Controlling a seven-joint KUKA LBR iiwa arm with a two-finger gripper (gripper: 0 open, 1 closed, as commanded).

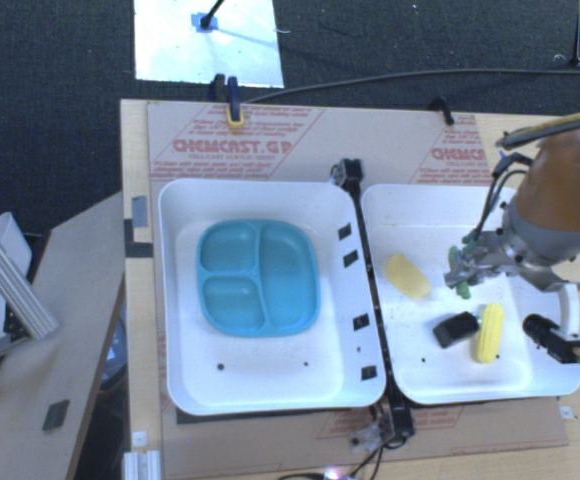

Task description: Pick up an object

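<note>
hand [460, 273] seen low over the right bin [410, 383], at the end of the grey arm [560, 203] reaching in from the right; fingertips small and partly blurred, so could not tell whether wide or narrow, and nothing seen between them. three loose things lay in that bin: a pale yellow block [407, 276] just left of the hand, near but apart from it; a small black piece [455, 329] below the hand; a yellow corn cob [489, 332] just right of the black piece, touching or nearly touching it, could not tell which. judged the pale yellow block the nearest candidate: lay to the hand's left at about the same height in the picture, long axis running diagonally from upper left to lower right. corn cob's long axis ran nearly up-down, tilted slightly. judged that a grasp on the block would call for a short shift left and fingers closing across its short side. blue divided plate [258, 276] sat alone in the left bin [185, 268], well apart from the hand.
</note>
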